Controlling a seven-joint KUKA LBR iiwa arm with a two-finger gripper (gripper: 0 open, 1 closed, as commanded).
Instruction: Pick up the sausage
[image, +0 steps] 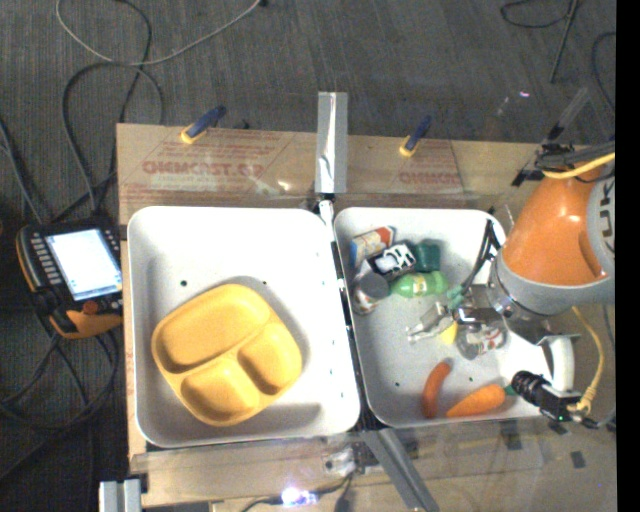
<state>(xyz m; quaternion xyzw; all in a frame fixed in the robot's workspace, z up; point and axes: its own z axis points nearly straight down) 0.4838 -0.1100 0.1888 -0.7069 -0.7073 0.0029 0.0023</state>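
Note:
The sausage (435, 388), a short reddish-brown curved piece, lies on the floor of the right bin (400, 405) near its front wall. My gripper (427, 322) hangs over the middle of that bin, a little behind the sausage and apart from it. Its silver fingers (416, 330) point left and stand open with nothing between them. The grey arm with its orange band (555, 245) reaches in from the right and hides the bin's right side.
An orange carrot (477, 402) lies just right of the sausage. At the back of the right bin sit a small can (372, 240), a black-and-white item (393, 260), green toys (420, 285) and a grey piece (370, 286). The left bin (150, 250) holds a yellow divided plate (228, 350).

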